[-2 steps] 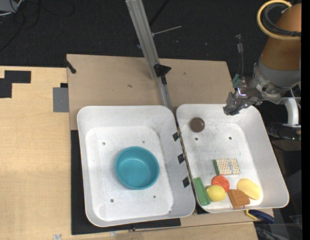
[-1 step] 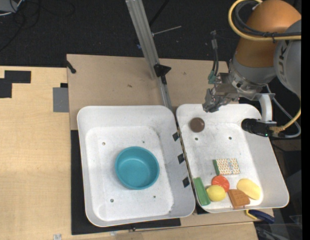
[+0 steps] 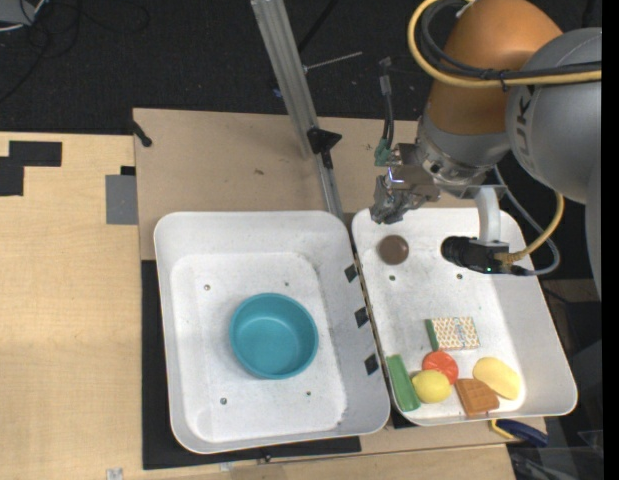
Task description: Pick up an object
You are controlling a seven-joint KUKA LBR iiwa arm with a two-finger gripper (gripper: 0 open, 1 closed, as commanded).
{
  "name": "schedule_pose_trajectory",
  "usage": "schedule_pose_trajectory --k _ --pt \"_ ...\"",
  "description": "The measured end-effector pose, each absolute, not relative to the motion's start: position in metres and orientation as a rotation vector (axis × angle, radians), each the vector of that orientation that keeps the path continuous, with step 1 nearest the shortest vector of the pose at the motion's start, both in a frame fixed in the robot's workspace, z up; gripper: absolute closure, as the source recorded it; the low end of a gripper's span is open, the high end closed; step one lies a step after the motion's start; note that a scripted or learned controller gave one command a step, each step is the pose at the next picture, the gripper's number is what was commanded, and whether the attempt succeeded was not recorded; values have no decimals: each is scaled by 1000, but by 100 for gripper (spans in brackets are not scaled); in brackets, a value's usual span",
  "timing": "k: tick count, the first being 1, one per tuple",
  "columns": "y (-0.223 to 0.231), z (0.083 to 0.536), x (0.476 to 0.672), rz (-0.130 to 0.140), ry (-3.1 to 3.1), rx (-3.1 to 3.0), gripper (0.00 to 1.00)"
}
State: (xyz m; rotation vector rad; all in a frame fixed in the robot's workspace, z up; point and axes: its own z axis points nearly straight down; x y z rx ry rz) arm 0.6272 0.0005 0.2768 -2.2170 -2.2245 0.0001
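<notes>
Watching a tan bench (image 3: 229,163) bearing two white bins (image 3: 184,243), I'm seeing a small round brown object (image 3: 393,250) lying under the gripper (image 3: 389,208); its grip state is unclear.

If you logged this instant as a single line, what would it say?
task: pick up an object | tool: above right bin's far end, by brown disc | nothing seen held | left bin: teal bowl

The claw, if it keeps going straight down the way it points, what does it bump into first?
Probably the small brown round thing just below the claw, in the right bin. From a single slanted view, it might land on bin floor beside it.
</notes>
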Motion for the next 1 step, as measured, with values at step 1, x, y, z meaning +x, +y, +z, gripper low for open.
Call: schedule_pose_trajectory --k 1 --pt "52 254 635 2 -2223 -2217 100"
